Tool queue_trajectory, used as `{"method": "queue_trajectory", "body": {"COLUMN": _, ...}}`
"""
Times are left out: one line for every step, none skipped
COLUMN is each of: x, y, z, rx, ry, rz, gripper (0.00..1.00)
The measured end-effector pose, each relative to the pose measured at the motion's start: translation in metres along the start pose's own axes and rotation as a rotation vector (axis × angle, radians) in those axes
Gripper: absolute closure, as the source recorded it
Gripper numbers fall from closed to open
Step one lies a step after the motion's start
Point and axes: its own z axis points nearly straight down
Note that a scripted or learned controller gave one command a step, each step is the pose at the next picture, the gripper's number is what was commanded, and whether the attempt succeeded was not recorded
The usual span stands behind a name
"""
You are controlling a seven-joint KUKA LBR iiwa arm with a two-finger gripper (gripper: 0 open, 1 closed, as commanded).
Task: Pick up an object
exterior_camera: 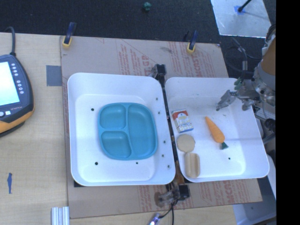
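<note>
The wooden bench (33, 158) bears a brown cardboard sheet (131, 57), held at its far edge by two clamps (68, 35). Two white bins sit side by side on the sheet, the left bin (79, 125) touching the right bin (243, 165). A control pendant (11, 90) lies at the bench's left edge.

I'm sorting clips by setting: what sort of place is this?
Most likely a robotics lab bench: two white bins on clamped cardboard, a teach pendant at the left, and toy items like a carrot and a blue divided plate.
</note>
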Motion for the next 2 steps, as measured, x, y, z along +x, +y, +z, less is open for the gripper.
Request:
{"method": "queue_trajectory", "body": {"x": 0.015, "y": -0.021, "z": 0.106, "rx": 0.001, "ry": 0.002, "rz": -0.002, "gripper": 0.0}}
{"method": "queue_trajectory", "body": {"x": 0.014, "y": -0.02, "z": 0.096, "rx": 0.002, "ry": 0.0, "rz": -0.005, "gripper": 1.0}}
